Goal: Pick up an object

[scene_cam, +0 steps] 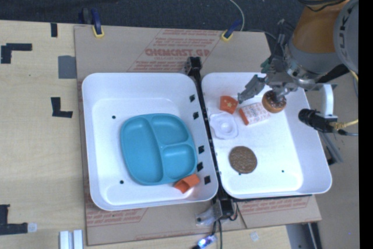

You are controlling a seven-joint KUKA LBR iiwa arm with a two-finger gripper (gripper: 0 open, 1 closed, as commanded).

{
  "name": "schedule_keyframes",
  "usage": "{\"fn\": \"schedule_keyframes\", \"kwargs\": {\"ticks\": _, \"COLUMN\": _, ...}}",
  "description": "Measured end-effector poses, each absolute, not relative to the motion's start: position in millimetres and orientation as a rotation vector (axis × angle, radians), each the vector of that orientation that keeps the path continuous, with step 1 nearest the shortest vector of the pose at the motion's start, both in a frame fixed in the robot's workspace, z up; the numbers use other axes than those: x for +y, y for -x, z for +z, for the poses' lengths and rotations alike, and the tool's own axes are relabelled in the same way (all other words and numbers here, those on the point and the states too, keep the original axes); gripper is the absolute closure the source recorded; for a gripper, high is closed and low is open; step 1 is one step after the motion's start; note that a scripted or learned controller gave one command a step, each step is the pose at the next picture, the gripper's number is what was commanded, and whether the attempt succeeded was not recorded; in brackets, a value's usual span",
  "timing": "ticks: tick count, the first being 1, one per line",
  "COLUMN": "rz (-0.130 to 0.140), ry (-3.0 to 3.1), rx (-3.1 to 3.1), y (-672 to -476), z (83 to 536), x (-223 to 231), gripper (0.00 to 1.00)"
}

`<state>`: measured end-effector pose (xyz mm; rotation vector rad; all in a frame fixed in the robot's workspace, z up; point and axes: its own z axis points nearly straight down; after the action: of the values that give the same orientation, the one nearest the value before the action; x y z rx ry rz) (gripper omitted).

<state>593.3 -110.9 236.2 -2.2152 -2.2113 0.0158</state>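
Gripper [261, 89] above right bin [303, 178], on cardboard-covered bench [169, 49].

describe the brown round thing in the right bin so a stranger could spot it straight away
Start at the right bin, the one the arm reaches over. Toward its near edge lies the brown disc, flat, dark and speckled, apart from the other items. It sits below the clear cup.

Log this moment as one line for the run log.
arm: over right bin | tool: above packet, near orange block | grasp: not seen | left bin: blue tray
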Motion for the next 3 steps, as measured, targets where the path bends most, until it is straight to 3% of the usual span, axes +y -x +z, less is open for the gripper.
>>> {"fn": "schedule_keyframes", "kwargs": {"ticks": 1, "rz": 0.003, "ry": 2.219, "rx": -2.222, "y": -595.7, "z": 243.9, "x": -110.6, "gripper": 0.00}}
{"fn": "schedule_keyframes", "kwargs": {"ticks": 3, "rz": 0.005, "ry": 2.218, "rx": -2.222, "y": -592.4, "z": 136.5, "x": -105.7, "gripper": 0.00}}
